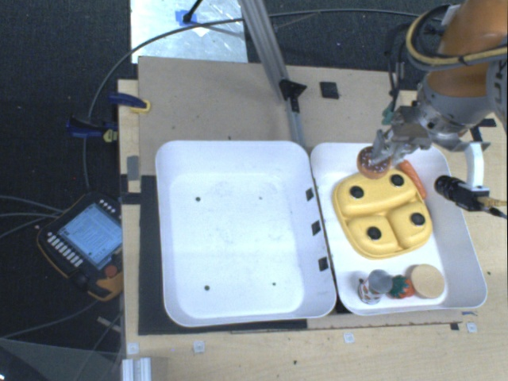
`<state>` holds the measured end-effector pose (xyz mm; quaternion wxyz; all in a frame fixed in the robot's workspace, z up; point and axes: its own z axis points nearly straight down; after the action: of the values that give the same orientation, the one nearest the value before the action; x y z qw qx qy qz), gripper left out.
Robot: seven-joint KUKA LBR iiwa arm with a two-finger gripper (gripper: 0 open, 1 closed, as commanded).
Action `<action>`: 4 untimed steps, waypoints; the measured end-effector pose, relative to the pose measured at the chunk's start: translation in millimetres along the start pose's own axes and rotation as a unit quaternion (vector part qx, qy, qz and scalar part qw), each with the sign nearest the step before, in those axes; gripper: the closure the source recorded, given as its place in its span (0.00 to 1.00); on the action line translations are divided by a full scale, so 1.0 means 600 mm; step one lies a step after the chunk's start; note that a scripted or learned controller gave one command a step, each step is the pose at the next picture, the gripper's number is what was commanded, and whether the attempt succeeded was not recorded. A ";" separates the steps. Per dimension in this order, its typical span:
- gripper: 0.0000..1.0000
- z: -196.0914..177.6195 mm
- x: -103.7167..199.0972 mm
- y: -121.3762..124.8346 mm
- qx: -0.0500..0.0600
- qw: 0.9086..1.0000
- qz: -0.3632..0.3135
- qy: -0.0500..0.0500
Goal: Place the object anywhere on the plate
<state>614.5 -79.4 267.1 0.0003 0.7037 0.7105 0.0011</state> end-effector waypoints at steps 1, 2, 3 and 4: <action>1.00 0.032 0.084 -0.002 0.001 1.000 0.000 0.000; 1.00 0.028 0.179 -0.004 0.000 1.000 0.000 0.000; 1.00 0.062 0.268 -0.011 0.001 1.000 0.000 0.000; 1.00 0.082 0.366 -0.038 0.001 1.000 -0.001 0.001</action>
<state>589.7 140.3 218.4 -0.0012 0.7033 0.7109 0.0005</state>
